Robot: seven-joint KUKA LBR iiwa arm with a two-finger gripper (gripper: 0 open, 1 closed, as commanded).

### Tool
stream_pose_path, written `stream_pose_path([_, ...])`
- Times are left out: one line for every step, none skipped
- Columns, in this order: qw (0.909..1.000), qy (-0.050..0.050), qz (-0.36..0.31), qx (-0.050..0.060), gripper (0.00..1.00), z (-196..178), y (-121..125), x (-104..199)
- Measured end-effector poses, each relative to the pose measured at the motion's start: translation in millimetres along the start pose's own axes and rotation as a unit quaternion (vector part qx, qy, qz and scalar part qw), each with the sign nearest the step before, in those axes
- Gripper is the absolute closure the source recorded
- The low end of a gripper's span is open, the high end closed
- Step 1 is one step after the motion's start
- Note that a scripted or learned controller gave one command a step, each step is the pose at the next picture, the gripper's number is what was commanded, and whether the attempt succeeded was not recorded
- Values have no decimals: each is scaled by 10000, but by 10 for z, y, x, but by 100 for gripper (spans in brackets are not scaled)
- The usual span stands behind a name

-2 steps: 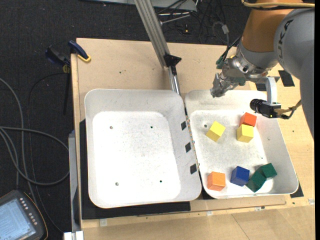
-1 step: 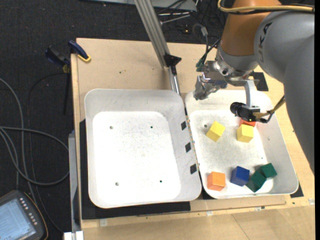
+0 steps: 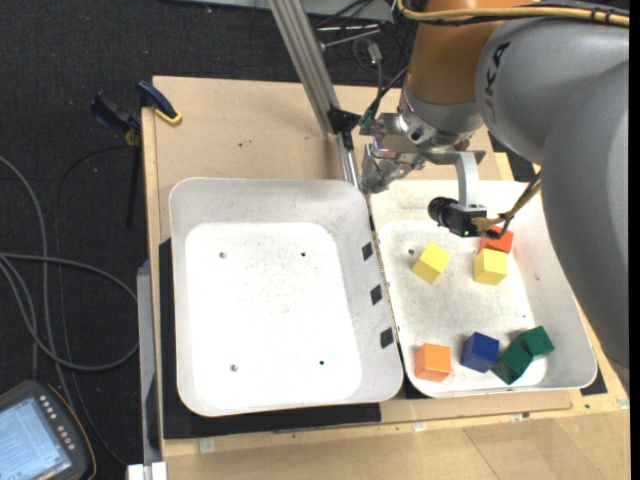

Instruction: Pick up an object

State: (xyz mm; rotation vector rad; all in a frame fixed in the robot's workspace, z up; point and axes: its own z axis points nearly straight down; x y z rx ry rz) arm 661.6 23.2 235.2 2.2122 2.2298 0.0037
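Grey with an orange band, the robot arm [image 3: 540, 78] reaches in from the right and holds its pincer [image 3: 378, 173] over the far left corner of the right bin [image 3: 560, 298], close beside the rim of the left bin [image 3: 190, 268]. Whether the pincer is spread or pressed together cannot be told from this angle.

All the blocks lie in the right bin, nearer the camera than the pincer. Closest to it, below and to its right, is a yellow block [image 3: 432, 263]. A second yellow block [image 3: 490, 266] sits farther right, just beside a partly hidden red block [image 3: 497, 238].

Well apart from the pincer, along the bin's near edge, are an orange block [image 3: 433, 360], a blue block [image 3: 480, 351], a green block [image 3: 513, 363] and a second green block [image 3: 537, 341]; the two green ones touch. Far to the pincer's left, a blue-and-yellow clamp [image 3: 150, 103] grips the corner of the bench [image 3: 250, 128].
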Motion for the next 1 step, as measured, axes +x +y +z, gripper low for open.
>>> stream_pose_path([10000,6,-2,-8,100,-99,96,523])
